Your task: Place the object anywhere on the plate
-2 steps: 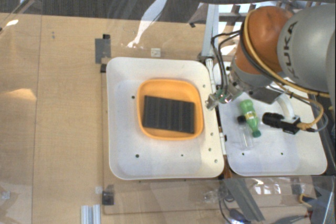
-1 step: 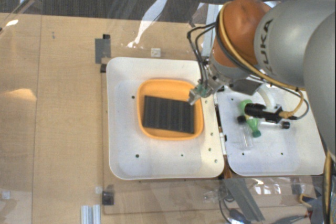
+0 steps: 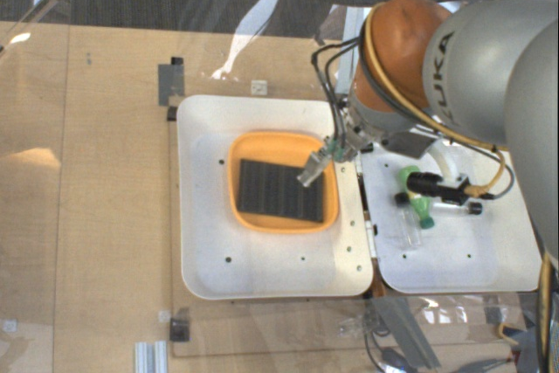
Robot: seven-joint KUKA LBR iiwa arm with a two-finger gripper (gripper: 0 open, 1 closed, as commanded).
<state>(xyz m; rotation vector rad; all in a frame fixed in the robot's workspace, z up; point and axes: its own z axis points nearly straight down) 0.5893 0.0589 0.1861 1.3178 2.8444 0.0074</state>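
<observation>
Orange square plate (image 3: 283,193) with dark ribbed centre, in our left white bin (image 3: 203,223).
Our fingers (image 3: 312,170) hover over its right edge; we cannot tell their opening.

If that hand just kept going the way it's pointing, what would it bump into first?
Most likely the plate. The hand points down and to the left, its tip over the plate's dark ribbed middle near the right rim. How far above it the tip hangs is unclear from this one slanted view.
</observation>
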